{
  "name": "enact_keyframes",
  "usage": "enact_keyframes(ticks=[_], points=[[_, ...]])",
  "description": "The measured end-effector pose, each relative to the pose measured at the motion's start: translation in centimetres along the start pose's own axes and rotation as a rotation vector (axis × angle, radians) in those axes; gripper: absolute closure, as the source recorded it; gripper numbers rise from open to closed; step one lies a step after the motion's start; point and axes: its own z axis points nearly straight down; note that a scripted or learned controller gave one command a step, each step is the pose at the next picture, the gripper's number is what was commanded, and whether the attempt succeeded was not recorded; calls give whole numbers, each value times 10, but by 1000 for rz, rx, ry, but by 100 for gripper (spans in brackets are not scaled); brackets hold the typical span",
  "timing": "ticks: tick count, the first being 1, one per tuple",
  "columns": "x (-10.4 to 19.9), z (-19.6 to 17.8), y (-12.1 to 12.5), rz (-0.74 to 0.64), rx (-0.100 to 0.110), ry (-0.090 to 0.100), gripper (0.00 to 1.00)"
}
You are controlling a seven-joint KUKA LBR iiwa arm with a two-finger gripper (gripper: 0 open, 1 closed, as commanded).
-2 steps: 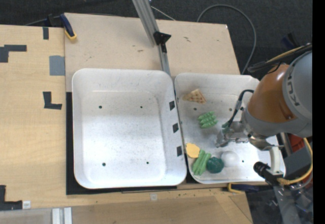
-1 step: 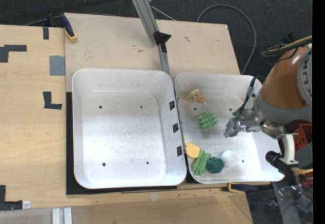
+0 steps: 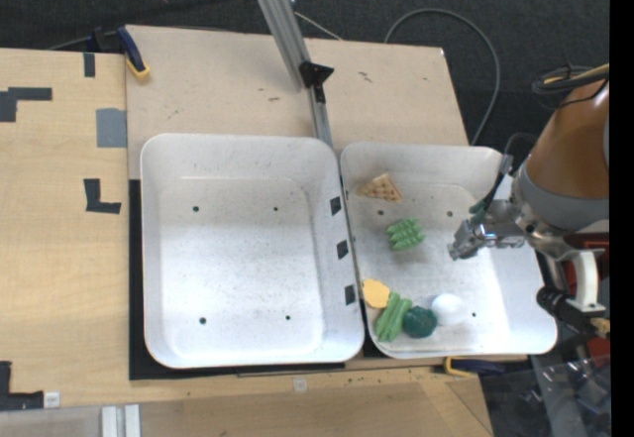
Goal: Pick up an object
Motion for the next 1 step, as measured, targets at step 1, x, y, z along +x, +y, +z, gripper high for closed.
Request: enact_keyframes(ticks=[1], points=[[0, -63, 2, -1, -3, -1, 100]])
